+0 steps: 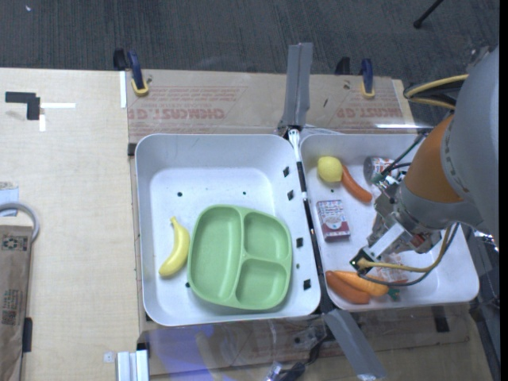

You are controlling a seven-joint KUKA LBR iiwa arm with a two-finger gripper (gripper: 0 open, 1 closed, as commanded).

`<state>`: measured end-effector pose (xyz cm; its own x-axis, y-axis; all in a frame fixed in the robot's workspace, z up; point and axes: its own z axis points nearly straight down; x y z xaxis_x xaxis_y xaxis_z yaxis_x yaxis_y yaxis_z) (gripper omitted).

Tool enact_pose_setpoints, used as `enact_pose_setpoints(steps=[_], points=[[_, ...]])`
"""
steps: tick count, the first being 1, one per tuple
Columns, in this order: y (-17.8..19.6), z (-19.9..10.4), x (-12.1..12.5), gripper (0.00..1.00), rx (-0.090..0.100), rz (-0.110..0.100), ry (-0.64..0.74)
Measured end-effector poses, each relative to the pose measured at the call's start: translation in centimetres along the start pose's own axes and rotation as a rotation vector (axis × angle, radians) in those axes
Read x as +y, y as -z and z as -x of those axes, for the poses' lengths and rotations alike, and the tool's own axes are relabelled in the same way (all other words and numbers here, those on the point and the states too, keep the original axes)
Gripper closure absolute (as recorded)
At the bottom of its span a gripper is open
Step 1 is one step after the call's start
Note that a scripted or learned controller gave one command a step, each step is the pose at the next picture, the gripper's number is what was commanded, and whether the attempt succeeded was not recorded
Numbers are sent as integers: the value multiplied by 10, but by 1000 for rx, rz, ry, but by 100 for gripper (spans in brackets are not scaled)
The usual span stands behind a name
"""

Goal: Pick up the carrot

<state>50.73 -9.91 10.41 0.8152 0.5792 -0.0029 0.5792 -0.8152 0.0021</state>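
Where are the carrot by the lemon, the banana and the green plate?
carrot (356,186): camera view, middle of its orange body.
banana (175,248): camera view, middle of its curve.
green plate (214,252): camera view, floor of its large compartment.

I am looking down on a robotics lab test bench, not a home kitchen: two shallow white plastic bins sit side by side on a pale plywood benchtop, with blue-and-yellow clamps pinning a printed brown cardboard sheet at twelve o'clock. Toy-like plastic food lies in the bins, and dark grey carpet runs along the far edge. At three o'clock, the grey industrial arm with its orange band and loose yellow cabling confirms it.
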Motion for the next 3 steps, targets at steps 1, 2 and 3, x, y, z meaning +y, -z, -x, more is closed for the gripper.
enact_pose_setpoints(steps=[1, 2, 3], points=[[84, -64, 68, 100, 0, -3, 103], [210, -71, 66, 100, -2, -3, -80], [156, -71, 94, 100, -2, -6, 246]])
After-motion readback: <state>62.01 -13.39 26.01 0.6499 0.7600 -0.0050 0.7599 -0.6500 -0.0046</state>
